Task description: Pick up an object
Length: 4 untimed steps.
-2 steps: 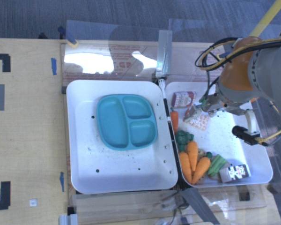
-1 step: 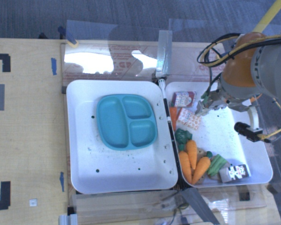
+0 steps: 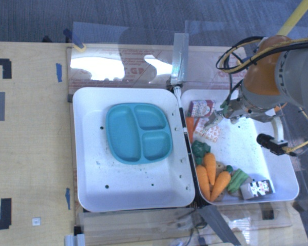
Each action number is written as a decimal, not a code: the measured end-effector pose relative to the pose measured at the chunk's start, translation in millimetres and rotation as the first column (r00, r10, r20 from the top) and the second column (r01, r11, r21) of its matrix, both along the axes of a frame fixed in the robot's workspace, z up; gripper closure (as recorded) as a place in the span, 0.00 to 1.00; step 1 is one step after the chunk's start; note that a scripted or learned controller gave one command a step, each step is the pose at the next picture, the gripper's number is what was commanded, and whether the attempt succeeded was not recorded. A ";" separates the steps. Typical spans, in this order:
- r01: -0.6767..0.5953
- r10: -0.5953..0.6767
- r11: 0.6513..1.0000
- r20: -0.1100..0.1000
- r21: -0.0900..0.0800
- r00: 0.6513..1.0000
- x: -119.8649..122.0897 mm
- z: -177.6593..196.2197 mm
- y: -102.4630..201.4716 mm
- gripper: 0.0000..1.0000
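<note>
The gripper [image 3: 215, 119] hangs over the small packets [image 3: 205, 121] in the right bin [image 3: 277, 168] — whether its jaws are parted I cannot tell — so descend straight, centred on one packet, before closing.

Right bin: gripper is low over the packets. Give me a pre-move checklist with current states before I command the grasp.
1. Gripper positioned over a target: ok, it hangs above the patterned packet, just below the red-and-white packet.
2. Finger opening: cannot tell, too small and blurred.
3. Anything held: not ok, nothing seen between the fingers.
4. Neighbours crowding the target: not ok, the packets touch and the green toy lies close below.
5. Carrots away from the grasp spot: ok, they lie at the right bin's near edge.
6. Teal plate: ok, it sits alone in the left bin.
</note>
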State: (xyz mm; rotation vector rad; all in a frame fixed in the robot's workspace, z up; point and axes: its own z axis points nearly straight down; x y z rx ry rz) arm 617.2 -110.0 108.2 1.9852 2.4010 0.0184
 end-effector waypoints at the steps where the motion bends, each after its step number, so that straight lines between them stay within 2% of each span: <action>1: 0.020 -0.020 1.000 0.002 0.005 1.000 -17.7 -10.8 5.3 0.00; 3: 0.165 -0.165 0.986 -0.011 0.011 0.986 -11.3 -14.0 6.7 0.00; 4: 0.316 -0.315 0.949 -0.016 0.010 0.949 5.4 -15.0 11.3 0.00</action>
